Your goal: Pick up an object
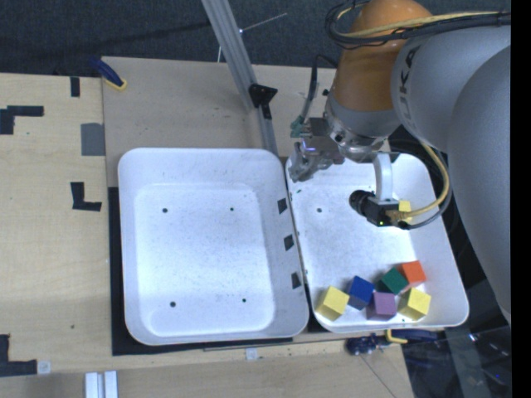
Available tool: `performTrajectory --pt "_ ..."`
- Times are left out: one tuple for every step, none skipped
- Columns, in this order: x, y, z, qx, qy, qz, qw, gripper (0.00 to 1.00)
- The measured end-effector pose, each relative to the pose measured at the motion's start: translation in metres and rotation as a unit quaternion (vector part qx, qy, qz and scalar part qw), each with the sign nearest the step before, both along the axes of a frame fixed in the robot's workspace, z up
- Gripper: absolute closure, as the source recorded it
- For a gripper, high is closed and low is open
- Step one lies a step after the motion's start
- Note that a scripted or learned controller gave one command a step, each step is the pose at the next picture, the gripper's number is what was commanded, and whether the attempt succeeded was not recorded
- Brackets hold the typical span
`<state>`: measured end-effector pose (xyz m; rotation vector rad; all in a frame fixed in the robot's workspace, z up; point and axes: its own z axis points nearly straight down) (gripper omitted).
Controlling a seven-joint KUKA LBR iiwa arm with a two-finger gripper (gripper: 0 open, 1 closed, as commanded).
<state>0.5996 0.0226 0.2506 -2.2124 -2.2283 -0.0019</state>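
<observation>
The small cubes, such as the blue cube [361, 288], seem light and rigid; opposite flat faces should be gripped. The state of the hand [309, 166] cannot be told.

Arm enters from right of frame, large grey link filling the upper right corner. Orange band sits at top centre-right, above the grey wrist. Wrist points down and toward the left. Gripper [305, 162] hangs just right of frame centre, upper half, small and dark against the light background. Finger state not readable. Cables loop off the wrist toward lower right.
</observation>
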Motion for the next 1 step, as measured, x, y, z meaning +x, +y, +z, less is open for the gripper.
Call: performTrajectory --pt "0.0167 0.0497 0.0029 -0.0003 0.000 0.000 1.0000 1.00"
